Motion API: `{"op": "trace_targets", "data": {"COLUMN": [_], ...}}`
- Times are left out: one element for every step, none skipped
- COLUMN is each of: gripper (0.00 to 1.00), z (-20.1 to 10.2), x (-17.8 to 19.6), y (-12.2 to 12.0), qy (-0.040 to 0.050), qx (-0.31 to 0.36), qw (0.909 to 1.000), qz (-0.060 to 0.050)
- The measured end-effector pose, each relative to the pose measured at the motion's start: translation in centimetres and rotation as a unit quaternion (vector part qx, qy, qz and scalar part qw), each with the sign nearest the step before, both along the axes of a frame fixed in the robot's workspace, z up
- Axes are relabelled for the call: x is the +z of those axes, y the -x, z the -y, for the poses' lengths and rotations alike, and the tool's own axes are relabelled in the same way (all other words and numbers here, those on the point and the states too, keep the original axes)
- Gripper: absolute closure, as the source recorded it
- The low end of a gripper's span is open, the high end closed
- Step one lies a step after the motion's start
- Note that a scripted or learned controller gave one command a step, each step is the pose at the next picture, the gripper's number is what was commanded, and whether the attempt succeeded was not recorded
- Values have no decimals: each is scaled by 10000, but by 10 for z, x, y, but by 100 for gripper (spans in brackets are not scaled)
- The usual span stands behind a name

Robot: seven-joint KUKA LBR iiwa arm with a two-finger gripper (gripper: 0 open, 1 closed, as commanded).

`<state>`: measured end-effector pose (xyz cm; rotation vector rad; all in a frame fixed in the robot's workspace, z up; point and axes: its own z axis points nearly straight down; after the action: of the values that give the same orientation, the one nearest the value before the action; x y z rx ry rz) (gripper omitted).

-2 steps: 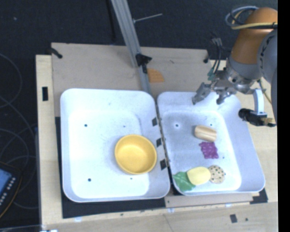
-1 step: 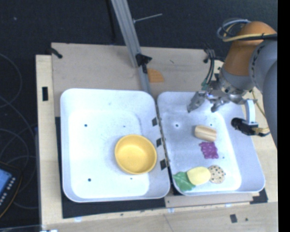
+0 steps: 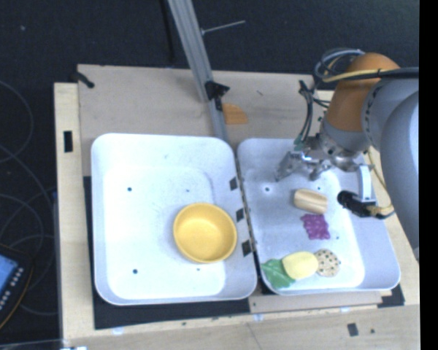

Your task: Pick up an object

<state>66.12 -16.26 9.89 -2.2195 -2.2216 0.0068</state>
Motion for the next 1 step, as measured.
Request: {"op": "trace_targets", "data": {"gripper": [100], "z": [1], "x": [15], "y": [-2], "qy": [7], "qx": [1], "qw": [10000], "qz": [40]}}
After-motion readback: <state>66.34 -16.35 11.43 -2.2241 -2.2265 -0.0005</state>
